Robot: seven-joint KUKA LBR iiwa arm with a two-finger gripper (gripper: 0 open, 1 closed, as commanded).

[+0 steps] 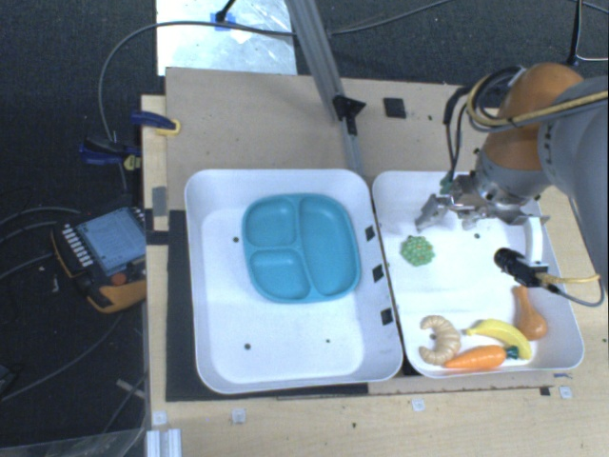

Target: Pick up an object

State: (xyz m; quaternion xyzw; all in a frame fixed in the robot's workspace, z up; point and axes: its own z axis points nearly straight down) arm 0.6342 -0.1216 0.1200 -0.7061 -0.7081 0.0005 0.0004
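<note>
The right bin (561,355) holds several toy foods. A green bumpy broccoli-like piece (417,250) lies in its upper left part. A tan croissant (440,339), an orange carrot (474,358) and a yellow banana (500,333) lie along the front wall. A brown drumstick-shaped piece (530,314) sits by the right wall. My gripper (433,212) hangs over the bin's back left area, just above and slightly right of the green piece, and nothing shows in it.
The left bin (219,350) holds a blue divided plate (302,246). A black-tipped part with a white piece (521,263) sticks out below the wrist. A grey pole (319,50) slants across the back. Clamps and a handheld device (105,255) lie off the bench at left.
</note>
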